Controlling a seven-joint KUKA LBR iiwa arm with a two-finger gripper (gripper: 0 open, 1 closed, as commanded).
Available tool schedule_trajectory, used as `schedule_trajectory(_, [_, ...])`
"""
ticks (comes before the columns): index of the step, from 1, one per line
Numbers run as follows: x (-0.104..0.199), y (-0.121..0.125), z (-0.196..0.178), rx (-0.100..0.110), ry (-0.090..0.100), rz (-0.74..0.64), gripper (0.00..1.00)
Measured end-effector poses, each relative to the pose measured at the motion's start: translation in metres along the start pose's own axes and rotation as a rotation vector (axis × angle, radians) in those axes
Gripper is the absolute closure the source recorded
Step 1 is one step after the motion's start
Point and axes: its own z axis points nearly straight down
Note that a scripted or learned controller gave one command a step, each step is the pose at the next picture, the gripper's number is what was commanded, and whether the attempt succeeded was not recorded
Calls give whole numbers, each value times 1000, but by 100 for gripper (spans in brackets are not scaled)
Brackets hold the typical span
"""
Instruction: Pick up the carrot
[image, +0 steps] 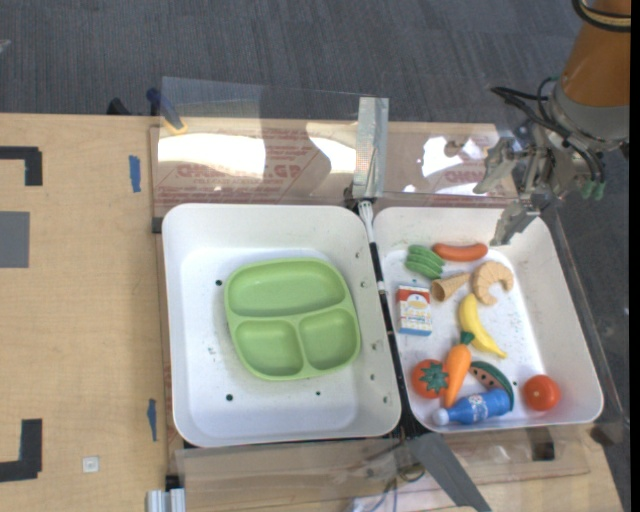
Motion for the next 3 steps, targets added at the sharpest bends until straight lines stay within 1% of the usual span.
schedule_trajectory(1, [40,-30,128,-3,6,-407,0])
schedule_trajectory(2, [129,-2,178,5,-11,-713,0])
schedule_trajectory(3, [157,26,177,8,-12,-1021,0])
